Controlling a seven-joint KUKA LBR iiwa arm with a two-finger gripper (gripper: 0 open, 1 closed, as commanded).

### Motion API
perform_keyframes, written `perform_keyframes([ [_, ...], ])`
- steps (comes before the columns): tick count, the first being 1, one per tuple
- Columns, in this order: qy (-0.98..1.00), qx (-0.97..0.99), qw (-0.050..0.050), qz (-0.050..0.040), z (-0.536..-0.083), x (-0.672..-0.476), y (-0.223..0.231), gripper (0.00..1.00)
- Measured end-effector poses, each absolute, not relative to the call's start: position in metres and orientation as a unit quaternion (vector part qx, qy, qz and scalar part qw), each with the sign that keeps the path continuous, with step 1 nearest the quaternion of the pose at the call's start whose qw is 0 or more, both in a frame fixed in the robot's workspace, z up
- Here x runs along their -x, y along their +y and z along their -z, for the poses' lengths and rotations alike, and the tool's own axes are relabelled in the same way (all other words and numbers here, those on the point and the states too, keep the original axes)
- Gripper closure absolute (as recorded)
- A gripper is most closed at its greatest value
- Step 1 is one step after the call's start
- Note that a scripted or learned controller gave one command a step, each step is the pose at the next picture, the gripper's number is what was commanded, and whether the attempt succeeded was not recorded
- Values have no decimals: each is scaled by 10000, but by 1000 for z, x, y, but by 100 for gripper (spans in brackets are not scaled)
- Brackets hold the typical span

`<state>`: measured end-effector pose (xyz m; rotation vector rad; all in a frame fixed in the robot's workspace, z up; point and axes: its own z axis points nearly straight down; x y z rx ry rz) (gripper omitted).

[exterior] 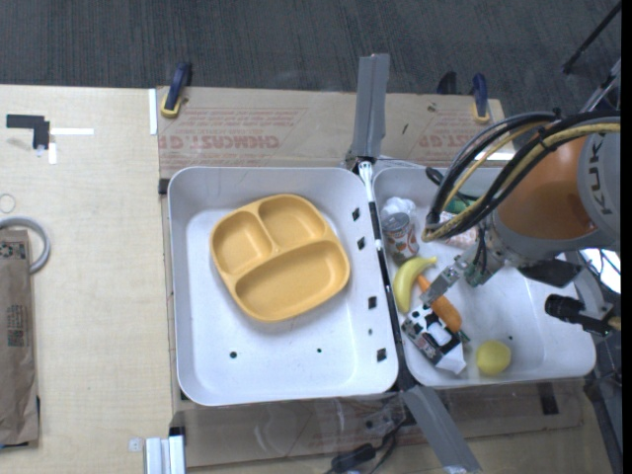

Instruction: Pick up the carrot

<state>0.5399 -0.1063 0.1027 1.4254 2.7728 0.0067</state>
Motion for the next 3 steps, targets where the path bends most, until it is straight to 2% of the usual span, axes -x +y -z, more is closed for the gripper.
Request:
perform_keyframes([
  [1,9401,-3409,19,-1,-93,-531,-116,0],
  [2,9392,-3434,28,-5,-102,-531,-117,100],
  [3,9664,-2572,12,2,-192,-561,-78,100],
])
